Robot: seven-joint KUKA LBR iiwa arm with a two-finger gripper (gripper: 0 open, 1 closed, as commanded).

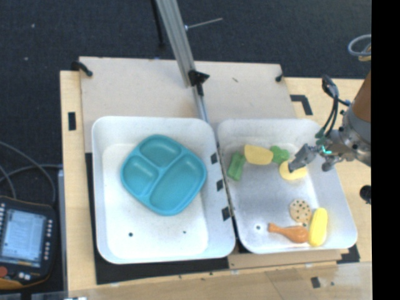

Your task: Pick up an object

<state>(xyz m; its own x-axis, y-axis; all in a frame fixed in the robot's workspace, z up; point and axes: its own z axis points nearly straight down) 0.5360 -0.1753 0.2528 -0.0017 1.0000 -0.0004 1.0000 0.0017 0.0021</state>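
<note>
Nearest the lower edge, in the right bin (275,133), an orange toy chicken drumstick (289,232) lies just beside an upright-lying yellow oblong piece (318,226), with a round brown-dotted cookie (300,211) right above them. Further up the same bin sit a green block (236,166), a yellow lumpy piece (258,155) touching a darker green piece (280,154), and a pale yellow round piece (294,171).

From the right side the arm (362,108) reaches in low over the right bin's far edge, its wrist angled down and toward the left, cables looping above it. Its jaws (307,157) hang at the pale yellow round piece; one dark finger (300,157) slants down onto that piece's upper side, and a second prong sits to its right over the bin floor. Whether the piece is actually caught between them cannot be told, nor how wide they stand.

On the left bin (103,130) rests a blue divided plate (164,174), well apart from the jaws. Both bins sit on the pale wooden desk (137,86), with a metal rail (178,33) slanting up from between them
</note>
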